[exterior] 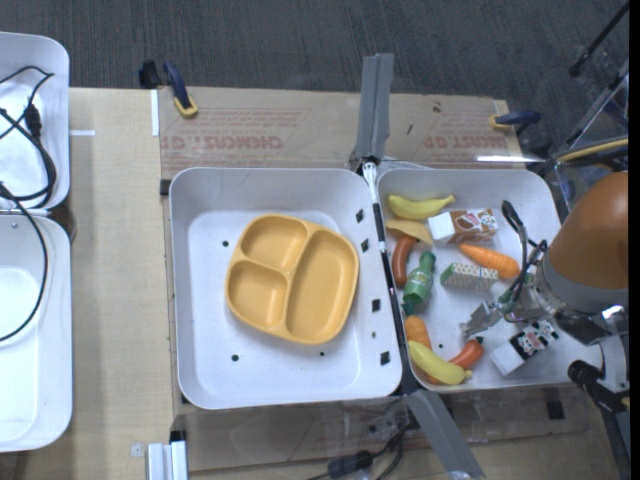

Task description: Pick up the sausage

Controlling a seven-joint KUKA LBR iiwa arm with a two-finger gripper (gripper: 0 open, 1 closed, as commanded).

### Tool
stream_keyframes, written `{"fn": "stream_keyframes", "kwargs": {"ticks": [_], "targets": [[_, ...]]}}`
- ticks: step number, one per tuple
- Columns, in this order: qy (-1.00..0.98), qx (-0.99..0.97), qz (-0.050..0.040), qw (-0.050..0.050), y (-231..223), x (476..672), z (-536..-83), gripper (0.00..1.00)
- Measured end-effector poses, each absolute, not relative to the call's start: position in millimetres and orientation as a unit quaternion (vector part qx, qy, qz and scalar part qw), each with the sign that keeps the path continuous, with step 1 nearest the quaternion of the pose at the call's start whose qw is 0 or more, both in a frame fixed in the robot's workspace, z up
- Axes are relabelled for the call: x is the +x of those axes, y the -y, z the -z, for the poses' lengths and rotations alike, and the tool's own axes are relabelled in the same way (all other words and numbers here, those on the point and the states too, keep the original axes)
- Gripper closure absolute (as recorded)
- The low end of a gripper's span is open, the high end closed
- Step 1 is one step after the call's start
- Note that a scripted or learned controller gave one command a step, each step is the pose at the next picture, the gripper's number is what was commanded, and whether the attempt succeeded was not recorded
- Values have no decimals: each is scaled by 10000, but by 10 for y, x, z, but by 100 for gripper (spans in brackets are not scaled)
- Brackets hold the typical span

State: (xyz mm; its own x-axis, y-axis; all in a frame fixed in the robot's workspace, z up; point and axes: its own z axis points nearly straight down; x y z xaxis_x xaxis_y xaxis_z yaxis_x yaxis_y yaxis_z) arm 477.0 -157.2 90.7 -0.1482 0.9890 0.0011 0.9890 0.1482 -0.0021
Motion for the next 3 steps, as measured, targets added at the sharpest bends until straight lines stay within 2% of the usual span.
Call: {"fn": "stream_keyframes", "kwargs": {"ticks": [1, 2, 3], "targets": [[7612, -6486, -5, 14, 1267, 4771, -906, 0], [7608, -6489, -5, 13, 1271, 4770, -907, 0], [7585, -6517, 14, 31, 1632, 4778, -910, 0]]}}
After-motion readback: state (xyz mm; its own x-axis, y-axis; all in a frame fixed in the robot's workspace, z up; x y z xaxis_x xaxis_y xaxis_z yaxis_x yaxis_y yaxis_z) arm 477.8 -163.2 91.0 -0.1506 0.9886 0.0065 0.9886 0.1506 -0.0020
